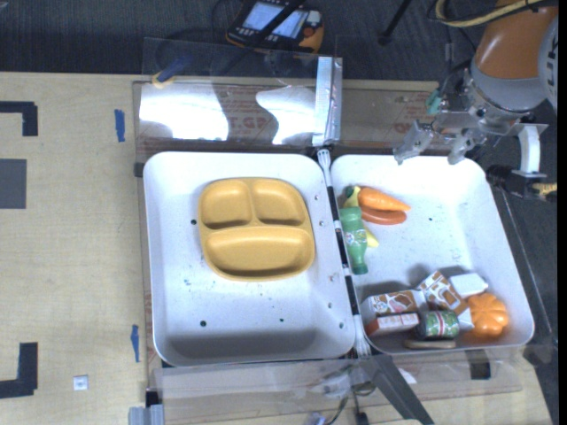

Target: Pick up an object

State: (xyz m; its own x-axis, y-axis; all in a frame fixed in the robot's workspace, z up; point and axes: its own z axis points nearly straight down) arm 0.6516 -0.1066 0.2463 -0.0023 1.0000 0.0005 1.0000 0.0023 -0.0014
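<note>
Nearest me, along the front wall of the right bin [509, 237], the goods are crammed together: an orange pumpkin-like toy [486, 315] in the corner, a small can [440, 325] touching it, a brown-and-white carton [392, 305] just beside that, and a white box [467, 283] leaning on the pile. Anything picked from that heap risks dragging a neighbour along.

Further up, against the divider, a green bottle [355, 237] lies lengthwise, and a carrot [383, 204] sits touching its top end, pointing into open floor.

In the left bin [168, 237] a yellow divided tray [257, 227] lies flat and alone.

At the far edge, the gripper [436, 146] hangs over the back rim of the right bin with its two fingers spread apart and nothing between them. It is well apart from every object.

My guess is the approach has only begun. The carrot looks the kindest target: free space on its right side, a narrow body. The arm would do best to come straight down, fingers straddling it across the width, clear of the bottle, and close only once low enough.
</note>
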